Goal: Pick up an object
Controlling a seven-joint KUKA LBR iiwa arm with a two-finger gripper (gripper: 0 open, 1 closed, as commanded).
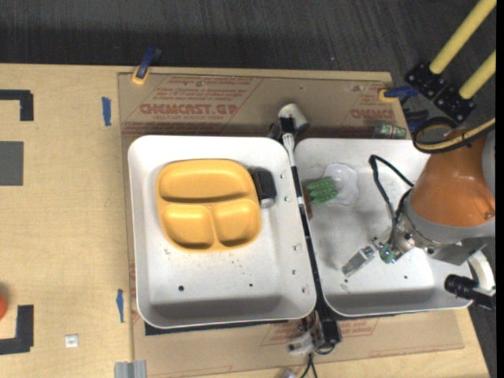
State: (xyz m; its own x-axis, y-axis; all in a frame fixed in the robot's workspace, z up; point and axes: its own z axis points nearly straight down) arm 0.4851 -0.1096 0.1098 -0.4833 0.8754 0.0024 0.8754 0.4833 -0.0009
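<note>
1. gripper (358,260) sits low in the right bin (417,294), toward its front wall; can't tell how it's set, too small and foreshortened
2. nearest grab looks like the green object (320,189), up and left of the gripper, tucked by the bin's left wall beside a clear plastic piece (343,178)
3. bare floor between them; the wall crowds that side
</note>
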